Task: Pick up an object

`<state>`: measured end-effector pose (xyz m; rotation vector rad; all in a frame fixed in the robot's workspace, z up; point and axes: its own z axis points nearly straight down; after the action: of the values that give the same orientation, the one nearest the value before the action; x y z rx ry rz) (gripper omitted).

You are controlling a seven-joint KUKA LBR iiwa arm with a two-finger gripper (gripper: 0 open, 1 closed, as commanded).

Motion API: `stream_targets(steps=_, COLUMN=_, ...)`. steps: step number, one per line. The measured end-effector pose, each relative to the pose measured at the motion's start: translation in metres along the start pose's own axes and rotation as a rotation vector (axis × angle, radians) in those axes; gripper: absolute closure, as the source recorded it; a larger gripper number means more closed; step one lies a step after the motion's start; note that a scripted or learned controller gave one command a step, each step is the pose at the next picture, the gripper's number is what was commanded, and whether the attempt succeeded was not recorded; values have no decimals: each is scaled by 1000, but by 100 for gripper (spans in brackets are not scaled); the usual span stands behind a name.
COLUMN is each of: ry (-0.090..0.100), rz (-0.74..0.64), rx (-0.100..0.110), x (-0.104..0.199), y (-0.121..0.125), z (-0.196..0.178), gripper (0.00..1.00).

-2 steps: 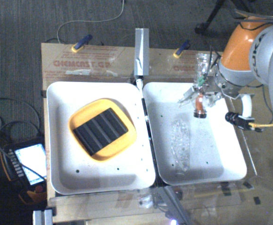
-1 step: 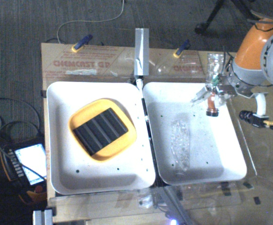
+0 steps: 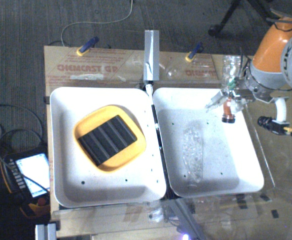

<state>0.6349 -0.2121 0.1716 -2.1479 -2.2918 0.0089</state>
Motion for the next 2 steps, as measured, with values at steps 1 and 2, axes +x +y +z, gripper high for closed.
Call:
stream_targets(steps=1, ry=4, rz=103, rx=-3, x=14, y=32, z=75, gripper=100)
stream_targets(steps=2, ry=16, rz=178, rx=7, x=13, y=36, z=77, gripper=100)
